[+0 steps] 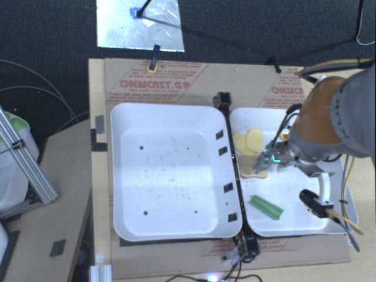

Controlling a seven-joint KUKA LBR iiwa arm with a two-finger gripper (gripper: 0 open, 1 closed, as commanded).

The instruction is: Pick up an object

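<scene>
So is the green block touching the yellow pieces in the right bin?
Apart. The camera view shows bare white bin floor between the green block and the yellow pieces in the right bin.

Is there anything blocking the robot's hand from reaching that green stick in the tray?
Nothing visible does. The green stick lies alone on bare floor of the right bin; the hand hovers farther back, over the yellow pieces.

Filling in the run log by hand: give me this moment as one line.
arm: over right bin | gripper: at tan object near yellow pieces | grasp: cannot tell | green block: untouched
</scene>
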